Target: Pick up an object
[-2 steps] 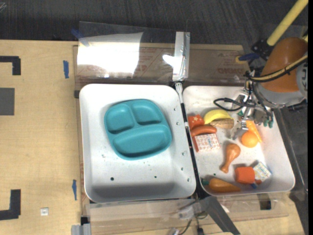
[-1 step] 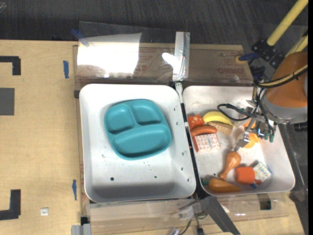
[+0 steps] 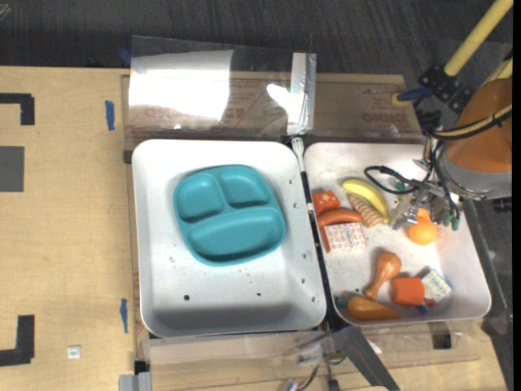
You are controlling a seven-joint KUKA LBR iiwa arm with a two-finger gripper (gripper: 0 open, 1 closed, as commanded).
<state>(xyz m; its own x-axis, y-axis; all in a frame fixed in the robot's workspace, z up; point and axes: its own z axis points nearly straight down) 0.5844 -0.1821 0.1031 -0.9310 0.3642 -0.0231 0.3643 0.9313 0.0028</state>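
Just below fingers (image 3: 425, 210), orange ball (image 3: 422, 234)

Teal tray (image 3: 229, 214) in a white bin (image 3: 155, 177).
Yellow banana (image 3: 359, 191) and orange ball (image 3: 422, 234) in the other white bin (image 3: 472, 287).

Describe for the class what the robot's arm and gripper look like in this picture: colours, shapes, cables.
The arm enters from the right as a rounded body with a bright orange band. Black cables and a yellow one loop from it over the right bin. The gripper is a small cluster of grey metal and dark parts, with bits of green and red wiring.
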